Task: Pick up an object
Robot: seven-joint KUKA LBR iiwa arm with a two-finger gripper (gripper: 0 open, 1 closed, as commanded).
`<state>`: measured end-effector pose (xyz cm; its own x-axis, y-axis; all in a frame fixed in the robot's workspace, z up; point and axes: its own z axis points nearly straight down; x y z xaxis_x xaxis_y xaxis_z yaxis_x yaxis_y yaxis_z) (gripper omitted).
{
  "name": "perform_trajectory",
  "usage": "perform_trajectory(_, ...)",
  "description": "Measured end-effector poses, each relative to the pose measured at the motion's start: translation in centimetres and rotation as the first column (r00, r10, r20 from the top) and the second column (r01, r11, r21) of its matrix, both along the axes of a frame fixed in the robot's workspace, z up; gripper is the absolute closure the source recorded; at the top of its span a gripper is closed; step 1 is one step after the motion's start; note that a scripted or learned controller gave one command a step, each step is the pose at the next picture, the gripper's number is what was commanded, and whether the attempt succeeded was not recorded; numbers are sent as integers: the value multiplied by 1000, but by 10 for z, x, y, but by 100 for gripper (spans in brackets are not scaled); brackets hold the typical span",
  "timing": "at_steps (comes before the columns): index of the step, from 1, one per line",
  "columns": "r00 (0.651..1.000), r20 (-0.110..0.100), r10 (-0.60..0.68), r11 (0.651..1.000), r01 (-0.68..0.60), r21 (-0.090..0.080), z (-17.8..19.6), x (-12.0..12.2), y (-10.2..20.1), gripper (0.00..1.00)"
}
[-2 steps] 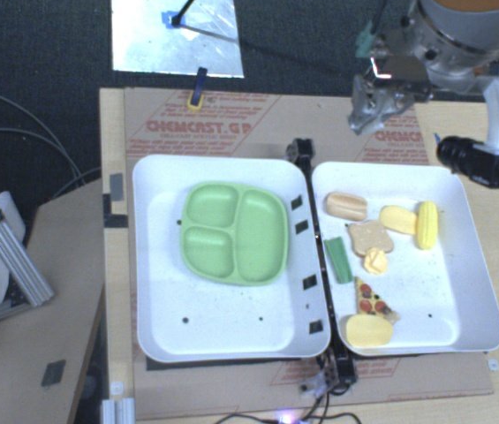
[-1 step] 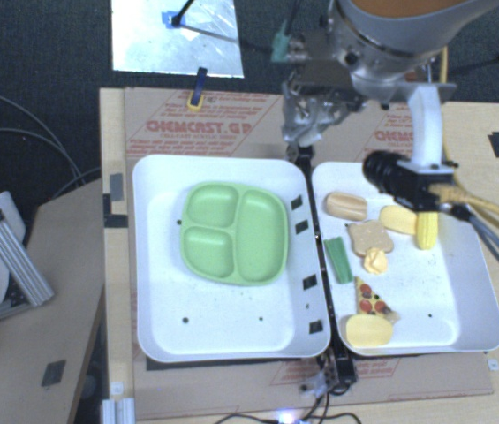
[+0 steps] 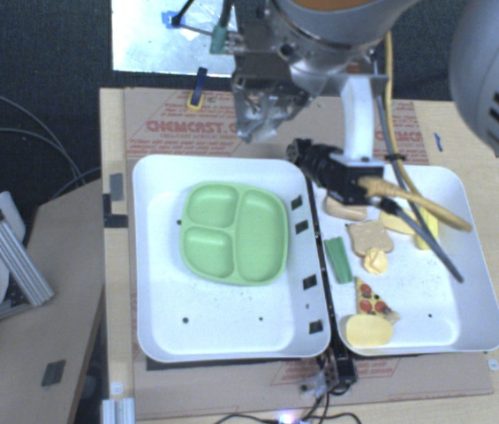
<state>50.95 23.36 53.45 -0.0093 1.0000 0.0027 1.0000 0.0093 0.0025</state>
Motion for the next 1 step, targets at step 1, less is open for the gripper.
perform_trajectory(1,1000,-11,-3,1000,3,-6,-92,-25,1,100)
